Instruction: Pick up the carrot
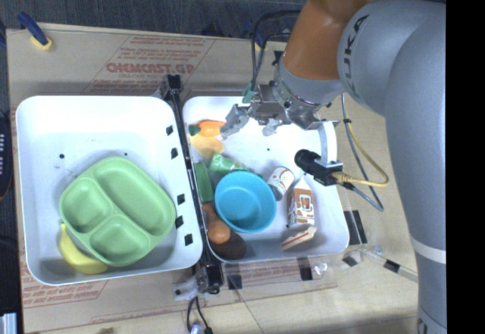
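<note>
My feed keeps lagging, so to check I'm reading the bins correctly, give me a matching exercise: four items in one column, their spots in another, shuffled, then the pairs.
Items:
1. green divided plastic plate
2. round blue plastic bowl
3. small orange carrot
4. brown and white carton

Places:
A. right bin, far-left corner, just left of the gripper
B. right bin, middle
C. left bin, over a yellow object
D. right bin, near-right part, beside a small can

Pairs: 1-C, 2-B, 3-A, 4-D
</note>
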### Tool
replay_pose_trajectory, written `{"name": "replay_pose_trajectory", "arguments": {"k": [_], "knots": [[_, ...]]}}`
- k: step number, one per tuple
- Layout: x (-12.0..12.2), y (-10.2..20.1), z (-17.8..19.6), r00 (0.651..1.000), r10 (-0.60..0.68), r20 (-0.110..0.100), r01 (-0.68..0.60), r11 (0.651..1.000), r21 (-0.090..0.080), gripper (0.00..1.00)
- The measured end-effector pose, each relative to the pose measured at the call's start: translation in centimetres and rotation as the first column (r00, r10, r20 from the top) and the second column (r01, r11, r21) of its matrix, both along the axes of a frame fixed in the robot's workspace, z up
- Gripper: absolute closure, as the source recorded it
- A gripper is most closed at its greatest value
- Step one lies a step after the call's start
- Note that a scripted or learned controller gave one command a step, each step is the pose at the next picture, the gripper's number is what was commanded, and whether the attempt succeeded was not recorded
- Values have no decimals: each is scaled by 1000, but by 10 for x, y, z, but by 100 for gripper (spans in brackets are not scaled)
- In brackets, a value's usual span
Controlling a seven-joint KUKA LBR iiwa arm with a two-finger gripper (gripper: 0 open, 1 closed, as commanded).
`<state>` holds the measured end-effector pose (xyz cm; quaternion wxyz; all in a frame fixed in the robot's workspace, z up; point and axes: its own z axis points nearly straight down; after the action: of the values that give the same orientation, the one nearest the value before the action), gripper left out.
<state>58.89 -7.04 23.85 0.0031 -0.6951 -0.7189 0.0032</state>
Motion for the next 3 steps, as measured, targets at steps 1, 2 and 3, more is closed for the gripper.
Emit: {"name": "replay_pose_trajectory", "arguments": {"k": [1,2,3], "knots": [[43,26,-49,996,-84,-1,84,996,-4,0],[60,19,-46,970,-243,5,243,970,-5,0],[68,26,-46,965,-261,6,261,965,-5,0]]}}
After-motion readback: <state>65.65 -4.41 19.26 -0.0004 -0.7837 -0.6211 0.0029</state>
